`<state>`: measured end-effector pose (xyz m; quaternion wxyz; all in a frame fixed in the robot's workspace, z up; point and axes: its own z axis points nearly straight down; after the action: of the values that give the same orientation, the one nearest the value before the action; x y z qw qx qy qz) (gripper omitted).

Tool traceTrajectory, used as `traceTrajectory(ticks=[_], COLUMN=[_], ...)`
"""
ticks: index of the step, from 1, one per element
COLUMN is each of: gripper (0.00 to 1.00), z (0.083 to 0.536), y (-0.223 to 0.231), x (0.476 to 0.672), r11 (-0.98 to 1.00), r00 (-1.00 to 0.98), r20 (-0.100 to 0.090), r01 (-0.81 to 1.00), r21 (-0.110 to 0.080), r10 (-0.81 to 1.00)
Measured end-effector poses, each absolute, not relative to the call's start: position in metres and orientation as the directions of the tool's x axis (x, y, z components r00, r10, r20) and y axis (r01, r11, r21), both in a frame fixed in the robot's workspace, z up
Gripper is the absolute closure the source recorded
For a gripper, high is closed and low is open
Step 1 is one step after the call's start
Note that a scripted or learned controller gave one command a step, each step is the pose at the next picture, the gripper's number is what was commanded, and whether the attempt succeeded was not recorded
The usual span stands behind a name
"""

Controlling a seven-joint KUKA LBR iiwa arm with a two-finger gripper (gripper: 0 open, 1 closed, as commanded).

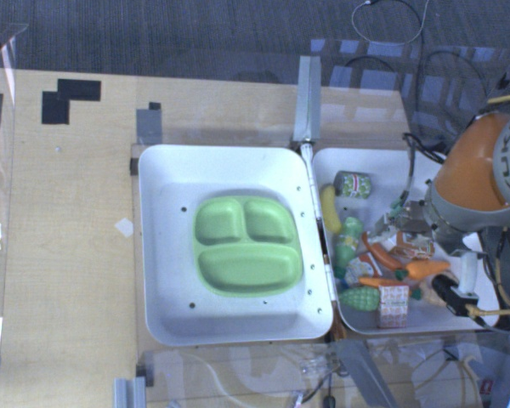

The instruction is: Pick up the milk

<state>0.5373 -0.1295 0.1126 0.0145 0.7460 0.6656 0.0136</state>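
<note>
The milk [393, 305], a small carton, lies unlifted at the near edge of the right bin [382, 161] while the gripper [405, 224] hovers farther in among the clutter, its grip impossible to tell.

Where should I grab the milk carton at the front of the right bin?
Grip the milk carton across its two flat long sides, coming straight down. It lies at the bin's front wall, with a green toy close on its left, so keep the jaws off that side if possible.
</note>
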Motion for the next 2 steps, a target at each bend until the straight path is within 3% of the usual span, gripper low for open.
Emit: traceTrajectory(ticks=[1, 2], gripper=[1.0, 0.0], z=[0.1279, 0.1268], y=[-0.1337, -0.1336], x=[0.5411, 0.5402], r11=[-0.115, -0.115], r00=[0.116, 0.116], r20=[-0.007, -0.007], r01=[0.992, 0.992], r21=[0.056, 0.053], r10=[0.993, 0.993])
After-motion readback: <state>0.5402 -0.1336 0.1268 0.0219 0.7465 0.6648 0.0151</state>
